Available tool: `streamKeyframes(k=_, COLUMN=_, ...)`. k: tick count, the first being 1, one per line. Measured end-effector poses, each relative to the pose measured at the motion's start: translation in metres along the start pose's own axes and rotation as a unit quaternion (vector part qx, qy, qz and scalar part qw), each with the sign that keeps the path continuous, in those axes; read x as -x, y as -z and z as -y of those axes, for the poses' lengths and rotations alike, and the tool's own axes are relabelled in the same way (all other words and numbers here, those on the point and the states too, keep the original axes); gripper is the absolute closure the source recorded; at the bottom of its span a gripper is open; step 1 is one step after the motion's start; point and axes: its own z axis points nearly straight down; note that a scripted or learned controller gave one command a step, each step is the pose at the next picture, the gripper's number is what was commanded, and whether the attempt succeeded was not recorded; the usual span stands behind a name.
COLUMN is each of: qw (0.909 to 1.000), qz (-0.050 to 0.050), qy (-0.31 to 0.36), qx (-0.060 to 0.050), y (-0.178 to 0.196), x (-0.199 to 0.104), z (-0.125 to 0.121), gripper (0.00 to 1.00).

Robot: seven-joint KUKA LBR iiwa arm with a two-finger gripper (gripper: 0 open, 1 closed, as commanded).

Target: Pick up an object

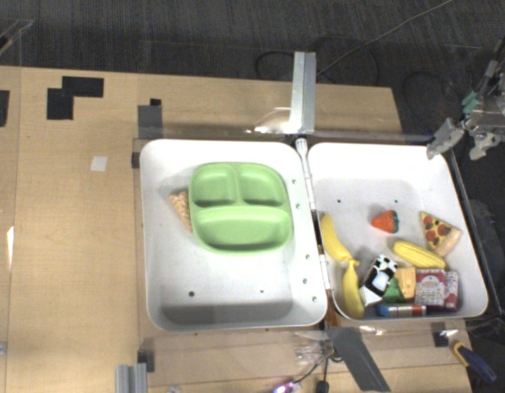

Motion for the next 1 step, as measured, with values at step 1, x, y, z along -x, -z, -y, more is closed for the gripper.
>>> streamKeyframes(k=1, qw=1.0000, qz=-0.001, qy=-0.007, qx=-0.002, y=-0.1534, x=-0.0284, z=0.0257, gripper=0.00)
